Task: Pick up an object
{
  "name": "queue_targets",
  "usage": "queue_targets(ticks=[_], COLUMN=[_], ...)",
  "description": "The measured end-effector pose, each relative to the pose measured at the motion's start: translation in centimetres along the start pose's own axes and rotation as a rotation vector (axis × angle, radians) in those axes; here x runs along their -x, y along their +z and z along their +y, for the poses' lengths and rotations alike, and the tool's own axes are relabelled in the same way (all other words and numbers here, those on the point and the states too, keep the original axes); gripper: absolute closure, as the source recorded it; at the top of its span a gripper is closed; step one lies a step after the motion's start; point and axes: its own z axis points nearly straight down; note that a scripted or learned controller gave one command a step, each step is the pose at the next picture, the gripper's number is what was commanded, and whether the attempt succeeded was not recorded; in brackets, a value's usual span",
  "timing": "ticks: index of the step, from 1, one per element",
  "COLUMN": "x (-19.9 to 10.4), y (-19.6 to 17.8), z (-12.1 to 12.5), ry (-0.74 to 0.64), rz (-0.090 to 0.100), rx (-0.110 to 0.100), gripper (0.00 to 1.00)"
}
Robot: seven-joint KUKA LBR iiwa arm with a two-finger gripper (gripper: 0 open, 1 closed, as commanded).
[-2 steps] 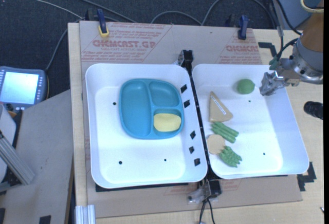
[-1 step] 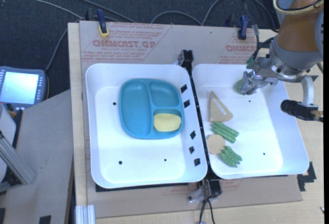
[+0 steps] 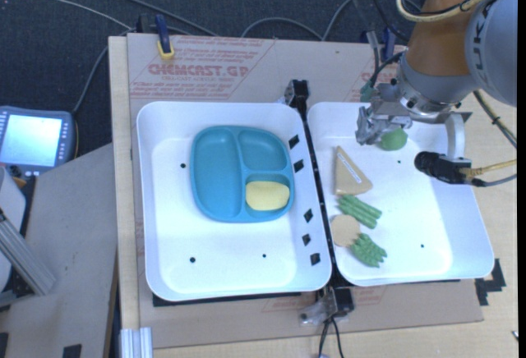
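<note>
Reaching in from the right, the grey arm (image 3: pixel 460 20) with its orange band hangs over the far end of the right-hand white bin (image 3: pixel 444 233), its gripper (image 3: pixel 376 125) low above the bin floor beside a small round green object (image 3: pixel 394 138). How far the claw stands open cannot be told, nor whether it has hold of the green piece, which lies touching or just beside it. Nearer the camera in the same bin lie a tan wedge (image 3: pixel 351 172), a bundle of green beans (image 3: pixel 360 209), a pale round piece (image 3: pixel 345 229) and another green item (image 3: pixel 369 250). The left bin (image 3: pixel 164 225) holds a blue divided tray (image 3: pixel 222 172) with a yellow object (image 3: pixel 268 195) in its near right compartment.
</note>
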Motion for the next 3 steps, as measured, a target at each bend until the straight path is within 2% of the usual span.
queue_targets(ticks=[1,3], x=[-4.8,-13.9], y=[0.5,0.5], z=[0.5,3.2], ry=[0.0,0.0], rz=[0.0,0.001], rx=[-0.001,0.001], gripper=[1.0,1.0])
